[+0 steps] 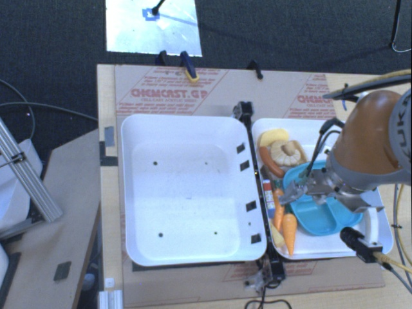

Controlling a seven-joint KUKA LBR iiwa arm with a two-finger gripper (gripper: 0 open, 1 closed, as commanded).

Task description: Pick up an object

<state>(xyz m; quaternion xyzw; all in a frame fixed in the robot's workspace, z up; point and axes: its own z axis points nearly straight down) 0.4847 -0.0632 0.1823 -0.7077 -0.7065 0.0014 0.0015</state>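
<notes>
The gripper [297, 190] is poised low over the blue tray [320, 212]; whether anything is gripped cannot be told. The toy carrot [289, 232] lies just below it. A centred, vertical descent is advised before closing.

Both bins, the left bin [187, 192] and the right bin [385, 234], look like smooth, slightly glossy white plastic. The blue tray [320, 210] and orange carrot [289, 233] seem glossy plastic too. The board [167, 89] beneath is matt, printed brown paper.
</notes>
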